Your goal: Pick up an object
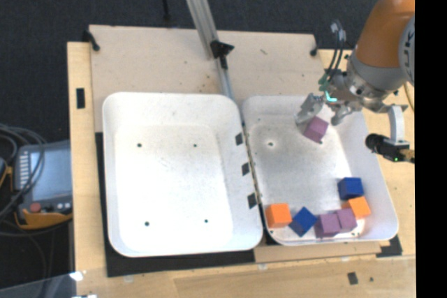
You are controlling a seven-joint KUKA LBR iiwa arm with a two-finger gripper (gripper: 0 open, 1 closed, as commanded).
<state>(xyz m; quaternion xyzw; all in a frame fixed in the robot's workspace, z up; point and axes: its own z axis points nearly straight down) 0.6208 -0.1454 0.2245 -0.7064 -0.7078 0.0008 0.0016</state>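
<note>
arm: grey, orange band above the wrist, reaching in from the right, wrist tilted down and leftward
gripper (pixel 323 112): fingers spread either side of a purple cube (pixel 316 129), which sits between their tips

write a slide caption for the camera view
Claw holds a purple block above the right bin.

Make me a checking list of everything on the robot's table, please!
Surface: wooden bench bearing a left bin and a right bin.
Job's things: purple block between the hand's fingers, above the right bin.
Clutter: two orange, two blue and two purple blocks along the right bin's near edge.
Grippers: hand shut on the purple block.
Cables: black leads at far left.
Surroundings: metal post, dark floor, control pendant.
</note>
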